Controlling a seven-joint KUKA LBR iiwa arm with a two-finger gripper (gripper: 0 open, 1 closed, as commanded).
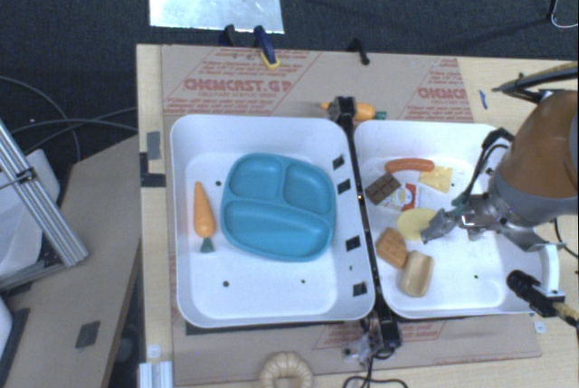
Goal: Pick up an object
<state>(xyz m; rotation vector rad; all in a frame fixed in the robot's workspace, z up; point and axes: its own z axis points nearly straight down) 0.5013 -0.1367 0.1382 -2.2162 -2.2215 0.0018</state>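
"CHEMCAST GP" printed on the brown sheet (pixel 237 83) at twelve o'clock; carrot (pixel 204 211) beside blue divided plate (pixel 277 204) in left bin (pixel 185 162); right bin (pixel 488 294): sausage (pixel 409 165), bread pieces (pixel 403 260), gripper (pixel 436 229) apparently spread, empty, over yellow slice (pixel 414 221).

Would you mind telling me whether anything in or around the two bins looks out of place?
One thing: a small orange-yellow toy item lies outside the bins, on the cardboard at the far end of the divider between them. The plastic carrot lies beside the blue divided plate, and the food pieces in the right white bin look merely loosely clustered.
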